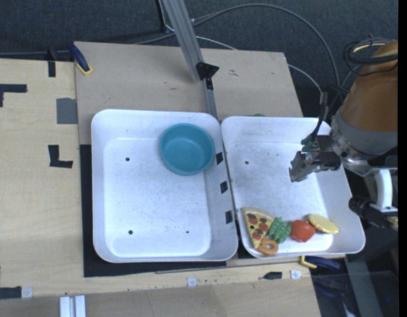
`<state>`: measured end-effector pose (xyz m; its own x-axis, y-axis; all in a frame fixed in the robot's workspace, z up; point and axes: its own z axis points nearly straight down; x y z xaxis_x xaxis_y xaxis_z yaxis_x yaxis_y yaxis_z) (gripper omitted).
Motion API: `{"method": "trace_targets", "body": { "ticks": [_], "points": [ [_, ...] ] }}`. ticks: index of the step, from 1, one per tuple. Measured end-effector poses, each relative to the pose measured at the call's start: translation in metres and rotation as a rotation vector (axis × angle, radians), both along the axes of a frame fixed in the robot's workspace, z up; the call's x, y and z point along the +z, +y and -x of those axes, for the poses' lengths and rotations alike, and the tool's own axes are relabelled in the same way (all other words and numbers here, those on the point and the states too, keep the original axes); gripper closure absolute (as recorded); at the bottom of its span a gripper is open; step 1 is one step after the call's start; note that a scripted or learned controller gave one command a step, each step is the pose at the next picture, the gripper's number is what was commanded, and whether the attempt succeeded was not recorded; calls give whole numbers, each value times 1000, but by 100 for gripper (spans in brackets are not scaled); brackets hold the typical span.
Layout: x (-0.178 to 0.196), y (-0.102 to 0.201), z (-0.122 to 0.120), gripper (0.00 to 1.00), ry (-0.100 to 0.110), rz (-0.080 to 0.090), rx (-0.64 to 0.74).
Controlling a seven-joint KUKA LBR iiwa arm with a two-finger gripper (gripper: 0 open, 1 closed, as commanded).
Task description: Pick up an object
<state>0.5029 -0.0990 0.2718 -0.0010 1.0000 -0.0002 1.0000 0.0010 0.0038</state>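
Observation:
My gripper [299, 169] hangs over the right part of the right bin [256, 137], reaching in from the right on the grey arm with its orange band. Nothing shows between its fingers. Along that bin's near edge lie a toy pizza slice [256, 225], a green toy piece [279, 230], a small orange ring [268, 246], a red tomato-like toy [302, 230] and a yellow toy [322, 224]. They sit well below and in front of the gripper. A blue bowl [187, 148] rests at the back of the left bin [124, 197].
A metal pole [190, 41] slants from the top down to the divide between the bins. Cables loop across the dark floor at the top right. Black tape marks dot the wooden bench on the left.

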Motion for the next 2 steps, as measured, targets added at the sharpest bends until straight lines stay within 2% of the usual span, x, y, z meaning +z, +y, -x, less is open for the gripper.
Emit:
{"method": "trace_targets", "body": {
  "ticks": [1,2],
  "points": [
    [23,0,0,100,2,0,-1],
    [5,44,-1,100,6,-1,2]
  ]
}}
